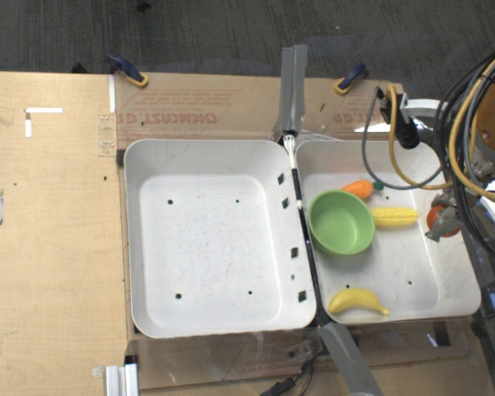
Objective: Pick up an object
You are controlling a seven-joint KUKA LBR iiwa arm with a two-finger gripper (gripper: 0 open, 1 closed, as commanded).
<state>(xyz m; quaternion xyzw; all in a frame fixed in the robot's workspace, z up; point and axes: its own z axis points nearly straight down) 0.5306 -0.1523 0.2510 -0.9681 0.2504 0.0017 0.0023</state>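
Gripper (442, 223) sits at the right bin's (445, 299) right edge, low among cables; what its grasp is doing I cannot tell. Bowl (341, 222), carrot (359, 189), corn (393, 216) and banana (356, 302) lie untouched in that bin. Approach seems underway; next it must choose one, likely the corn nearby.

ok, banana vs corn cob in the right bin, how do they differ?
Shape: the banana is curved, the corn cob is straight.
Surface: the banana looks smooth, the corn cob looks ridged.
Place: the banana lies near the front edge of the right bin, apart from the green bowl; the corn cob lies further back, close beside the bowl's right rim.
Shared: both are yellow, lie flat and are of similar length.
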